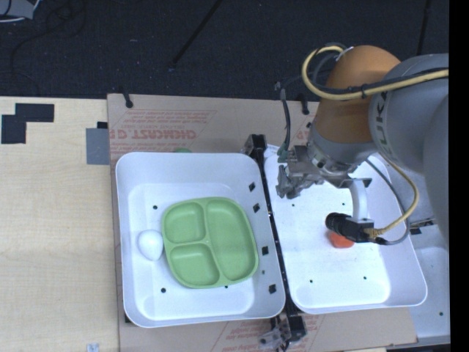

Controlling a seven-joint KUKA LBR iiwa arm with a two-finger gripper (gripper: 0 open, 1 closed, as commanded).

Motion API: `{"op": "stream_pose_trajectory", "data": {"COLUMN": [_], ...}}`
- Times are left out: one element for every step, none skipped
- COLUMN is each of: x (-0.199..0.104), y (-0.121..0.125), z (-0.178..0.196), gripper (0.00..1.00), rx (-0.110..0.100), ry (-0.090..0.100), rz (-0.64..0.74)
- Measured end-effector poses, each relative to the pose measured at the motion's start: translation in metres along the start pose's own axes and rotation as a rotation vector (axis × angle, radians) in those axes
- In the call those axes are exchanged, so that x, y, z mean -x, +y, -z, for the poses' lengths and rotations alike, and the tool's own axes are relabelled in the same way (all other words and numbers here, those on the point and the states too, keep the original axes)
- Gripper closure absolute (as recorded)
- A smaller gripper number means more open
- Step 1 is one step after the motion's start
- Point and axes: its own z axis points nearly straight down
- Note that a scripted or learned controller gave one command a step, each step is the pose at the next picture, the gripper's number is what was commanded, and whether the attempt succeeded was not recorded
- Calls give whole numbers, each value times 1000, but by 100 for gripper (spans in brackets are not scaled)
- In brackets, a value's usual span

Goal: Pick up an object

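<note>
The arm came in from the right, and its gripper (292, 184) hung over the far left corner of the right bin (366, 288), close to the divider between the two bins. From this slant the fingers were a dark tangle of metal against the white floor, so whether they stood apart or together could not be told; nothing was seen between them.

Candidates for picking lay in both bins. In the right bin, a small orange-red object (341, 240) sat near the middle, to the right of and nearer than the gripper, half hidden under a black fitting on the arm's cabling. Its shape was too covered to name. It looked small and probably light, perhaps rubbery or plastic; a pinch across its width would likely serve, once the cable hardware was out of the way.

In the left bin (139, 299), a green divided plate (209, 242) lay flat in the middle, with three compartments. It looked stiff, smooth and light, likely plastic. Lying flat, it offered only its rim or the raised ribs between compartments to the fingers, and a smooth rim might slip. Just touching its left edge sat a white egg-shaped object (150, 244), round and probably slick. If it were a real egg it would be fragile; either way it would tend to roll, so a gentle grasp across its short axis seemed wisest
</note>
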Motion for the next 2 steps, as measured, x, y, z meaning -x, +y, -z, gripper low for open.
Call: {"op": "stream_pose_trajectory", "data": {"x": [-51, -97], "y": [-7, -14], "z": [-9, 9], "gripper": [100, 100], "rx": [-1, 2], "ry": [1, 1], "rz": [2, 2]}}
